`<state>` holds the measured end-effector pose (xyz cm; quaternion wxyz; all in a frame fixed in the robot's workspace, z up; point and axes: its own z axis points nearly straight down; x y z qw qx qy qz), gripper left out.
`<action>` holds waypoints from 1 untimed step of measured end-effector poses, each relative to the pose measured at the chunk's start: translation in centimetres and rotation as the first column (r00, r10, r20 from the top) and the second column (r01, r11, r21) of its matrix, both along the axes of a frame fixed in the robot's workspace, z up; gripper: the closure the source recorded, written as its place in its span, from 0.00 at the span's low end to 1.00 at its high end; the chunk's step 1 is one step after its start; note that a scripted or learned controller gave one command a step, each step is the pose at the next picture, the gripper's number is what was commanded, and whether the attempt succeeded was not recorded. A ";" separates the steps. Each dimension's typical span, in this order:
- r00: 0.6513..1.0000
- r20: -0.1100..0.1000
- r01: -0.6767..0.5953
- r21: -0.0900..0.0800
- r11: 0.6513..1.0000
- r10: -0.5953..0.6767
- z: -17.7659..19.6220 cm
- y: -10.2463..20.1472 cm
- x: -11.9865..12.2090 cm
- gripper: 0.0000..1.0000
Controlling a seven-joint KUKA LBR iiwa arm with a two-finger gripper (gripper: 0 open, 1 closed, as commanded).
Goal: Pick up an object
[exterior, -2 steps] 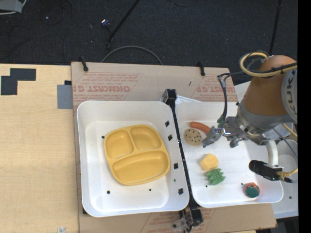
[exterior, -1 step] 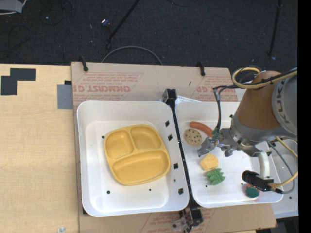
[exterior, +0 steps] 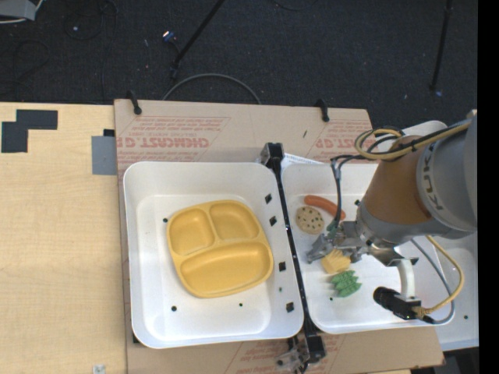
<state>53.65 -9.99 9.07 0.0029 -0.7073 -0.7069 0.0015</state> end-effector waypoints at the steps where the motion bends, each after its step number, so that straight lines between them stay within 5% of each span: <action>1: 1.000 0.000 0.005 -0.001 1.000 -0.005 1.2 -0.1 0.0 1.00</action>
